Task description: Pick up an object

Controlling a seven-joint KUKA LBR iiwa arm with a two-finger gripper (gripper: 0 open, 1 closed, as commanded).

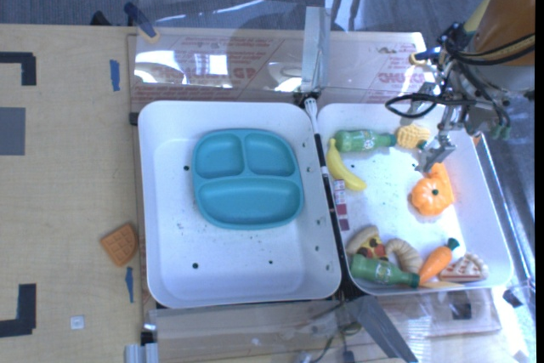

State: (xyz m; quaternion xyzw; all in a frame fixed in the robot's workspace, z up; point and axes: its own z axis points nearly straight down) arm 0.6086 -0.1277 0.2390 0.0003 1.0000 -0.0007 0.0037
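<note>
Just below the metal two-finger gripper [438, 154], nearly touching the fingertips, sits a glossy orange plastic pumpkin [431, 193], round w/ shallow ribs. Jaws: nothing between them; open or closed can't be told. Left of the jaws: bumpy yellow corn piece [412, 135], smooth green plastic bottle [363, 141], curved yellow banana [341, 168]. All lie in the right shallow white bin [487, 208].

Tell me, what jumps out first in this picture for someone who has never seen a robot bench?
The big blue divided plate lies alone in the left white bin. The right bin holds a jumble of toy food, brightest of all an orange pumpkin, with the arm's end effector just above it. A small waffle lies on the bench outside the bins.
</note>
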